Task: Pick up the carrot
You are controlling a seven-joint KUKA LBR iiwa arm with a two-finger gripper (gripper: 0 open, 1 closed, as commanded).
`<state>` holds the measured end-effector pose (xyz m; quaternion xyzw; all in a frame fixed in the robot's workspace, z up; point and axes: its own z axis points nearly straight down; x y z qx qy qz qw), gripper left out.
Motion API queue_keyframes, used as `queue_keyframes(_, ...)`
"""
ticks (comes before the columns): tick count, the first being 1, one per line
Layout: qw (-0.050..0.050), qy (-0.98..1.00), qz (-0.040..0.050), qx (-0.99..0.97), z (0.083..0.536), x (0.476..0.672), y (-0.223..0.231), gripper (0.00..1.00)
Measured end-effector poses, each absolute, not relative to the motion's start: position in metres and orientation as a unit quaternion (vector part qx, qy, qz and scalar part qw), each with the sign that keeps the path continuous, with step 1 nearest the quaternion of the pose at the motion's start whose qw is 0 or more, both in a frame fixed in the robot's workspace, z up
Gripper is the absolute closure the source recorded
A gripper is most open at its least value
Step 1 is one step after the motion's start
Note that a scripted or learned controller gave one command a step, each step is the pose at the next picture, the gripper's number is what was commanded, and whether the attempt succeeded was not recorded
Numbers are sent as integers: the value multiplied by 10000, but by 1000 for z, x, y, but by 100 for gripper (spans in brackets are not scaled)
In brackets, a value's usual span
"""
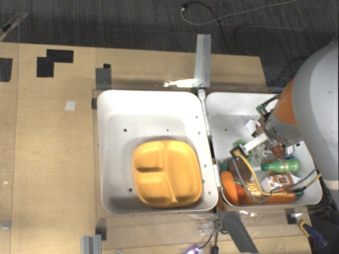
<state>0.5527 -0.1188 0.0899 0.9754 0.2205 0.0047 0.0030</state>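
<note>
The carrot (233, 188) is orange and lies along the front wall of the right bin (228, 115). Its thick end is in the front left corner, and its thin end runs right under a yellow cable. My gripper (263, 151) hangs over the middle of the right bin, behind and to the right of the carrot's thick end. It sits among other items, and nothing orange shows at its tip. The orange band of the arm (286, 109) is above it at the right.
A green bottle (280, 166) lies just right of the gripper. A brown and white packet (278, 182) is in front of it, and a small green thing (239, 144) is to the left. The left bin (114, 110) holds a yellow compartment tray (167, 172).
</note>
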Motion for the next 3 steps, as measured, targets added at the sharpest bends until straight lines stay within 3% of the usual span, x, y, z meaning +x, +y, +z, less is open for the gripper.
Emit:
queue_keyframes(1, 17, 1783, 194, 9838, 95, 507, -122, 100)
queue_keyframes(2, 6, 1062, 135, 9942, 92, 496, -86, 100)
queue_keyframes(3, 7, 1061, 132, 9943, 92, 496, -87, 100)
